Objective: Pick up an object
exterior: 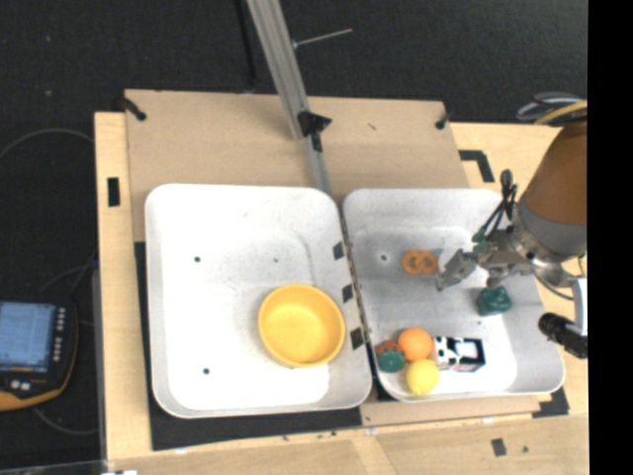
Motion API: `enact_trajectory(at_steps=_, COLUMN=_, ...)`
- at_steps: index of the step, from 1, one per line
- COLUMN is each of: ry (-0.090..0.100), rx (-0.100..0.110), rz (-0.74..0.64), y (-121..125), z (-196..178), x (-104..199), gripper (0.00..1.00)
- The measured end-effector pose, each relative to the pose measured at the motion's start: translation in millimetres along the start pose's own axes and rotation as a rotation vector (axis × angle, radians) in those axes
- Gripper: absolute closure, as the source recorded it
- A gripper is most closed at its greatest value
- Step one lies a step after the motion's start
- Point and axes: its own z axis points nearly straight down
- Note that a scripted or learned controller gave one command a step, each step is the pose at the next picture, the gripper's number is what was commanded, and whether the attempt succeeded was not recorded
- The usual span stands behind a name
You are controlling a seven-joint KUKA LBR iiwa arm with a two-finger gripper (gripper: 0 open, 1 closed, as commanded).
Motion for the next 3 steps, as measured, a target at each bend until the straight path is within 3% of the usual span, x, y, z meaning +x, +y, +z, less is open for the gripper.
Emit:
enact_trajectory(at_steps=2, ry=-0.002, rx=-0.004, rz=0.001, y=-3, z=85, x=-13, gripper=0.0)
enact_trajectory(at_steps=3, ry=-0.001, rx=-0.01, rz=0.006, y=-1, z=72, x=-13, gripper=1.0)
